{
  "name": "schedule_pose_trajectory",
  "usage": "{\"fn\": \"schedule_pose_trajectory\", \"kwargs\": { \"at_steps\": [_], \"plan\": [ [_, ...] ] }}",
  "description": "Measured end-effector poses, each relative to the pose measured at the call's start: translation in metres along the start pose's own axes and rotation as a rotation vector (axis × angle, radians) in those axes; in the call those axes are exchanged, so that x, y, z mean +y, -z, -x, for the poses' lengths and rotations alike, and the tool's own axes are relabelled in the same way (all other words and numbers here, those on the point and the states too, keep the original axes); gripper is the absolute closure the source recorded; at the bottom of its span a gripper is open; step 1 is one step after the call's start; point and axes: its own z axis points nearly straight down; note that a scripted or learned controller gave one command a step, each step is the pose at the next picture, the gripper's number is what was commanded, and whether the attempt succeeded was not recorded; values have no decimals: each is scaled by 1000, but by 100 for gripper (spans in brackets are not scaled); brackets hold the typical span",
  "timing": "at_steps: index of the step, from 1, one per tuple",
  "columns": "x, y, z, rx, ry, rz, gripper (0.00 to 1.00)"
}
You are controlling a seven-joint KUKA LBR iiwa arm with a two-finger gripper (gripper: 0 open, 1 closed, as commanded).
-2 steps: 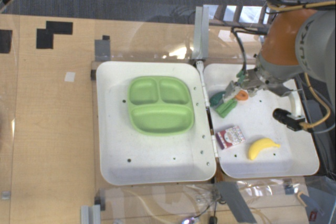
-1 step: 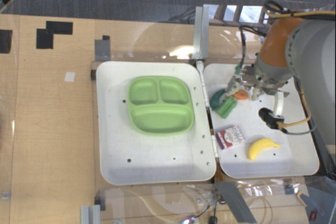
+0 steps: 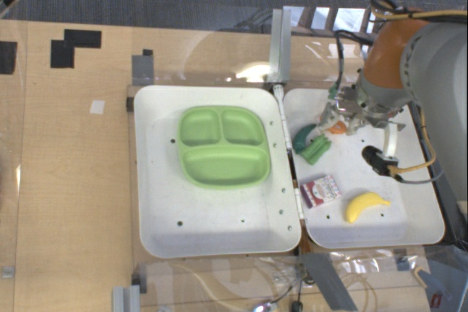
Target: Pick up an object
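Objects lie in the right bin [image 3: 431,226]: a green block [image 3: 313,145] near its left wall, a small orange item [image 3: 338,128] partly hidden under the gripper [image 3: 333,119], a red-and-white packet [image 3: 320,191] and a yellow banana [image 3: 366,205] nearer the front. From the right, the grey arm [image 3: 428,66] with its orange band [image 3: 384,51] reaches down over the bin's back half. Whether the gripper is spread or closed cannot be made out. A green divided plate [image 3: 223,145] sits in the left bin [image 3: 157,223].
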Motion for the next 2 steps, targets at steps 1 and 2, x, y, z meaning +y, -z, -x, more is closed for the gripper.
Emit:
{"fn": "schedule_pose_trajectory", "kwargs": {
  "at_steps": [1,2],
  "plan": [
    [19,84,-80,1,-9,-12,100],
    [21,85,-60,-1,-10,-14,100]
  ]
}}
